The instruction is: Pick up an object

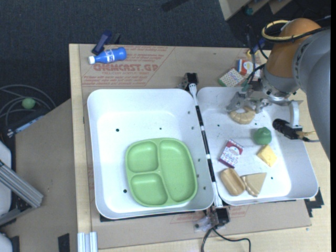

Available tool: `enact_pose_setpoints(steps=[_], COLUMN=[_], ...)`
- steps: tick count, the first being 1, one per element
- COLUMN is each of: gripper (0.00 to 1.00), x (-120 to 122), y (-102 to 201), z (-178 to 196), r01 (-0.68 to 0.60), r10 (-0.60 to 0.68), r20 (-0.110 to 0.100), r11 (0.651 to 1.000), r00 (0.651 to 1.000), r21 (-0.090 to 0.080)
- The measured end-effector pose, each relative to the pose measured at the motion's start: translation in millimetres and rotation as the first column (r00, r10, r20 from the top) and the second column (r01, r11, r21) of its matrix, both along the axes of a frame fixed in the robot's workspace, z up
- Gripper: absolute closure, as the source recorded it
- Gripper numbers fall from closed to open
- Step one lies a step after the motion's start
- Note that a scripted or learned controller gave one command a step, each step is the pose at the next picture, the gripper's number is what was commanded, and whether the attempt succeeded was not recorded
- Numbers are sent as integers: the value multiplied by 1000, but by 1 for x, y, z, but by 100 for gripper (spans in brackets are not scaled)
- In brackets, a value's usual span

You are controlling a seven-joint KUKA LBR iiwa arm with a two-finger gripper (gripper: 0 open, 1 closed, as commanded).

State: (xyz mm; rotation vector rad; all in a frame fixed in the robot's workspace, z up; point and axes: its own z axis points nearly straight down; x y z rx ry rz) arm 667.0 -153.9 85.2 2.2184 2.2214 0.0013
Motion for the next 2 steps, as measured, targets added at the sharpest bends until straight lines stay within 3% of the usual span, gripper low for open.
enact_pose_setpoints(steps=[1, 2], gripper=[100, 100], x=[1, -61], y=[0, 34], z=[11, 82], r01=[0, 1], r10=[1, -1], r20=[3, -1], r11=[1000, 1000], r00=[1000, 1000], r21=[-2, 2])
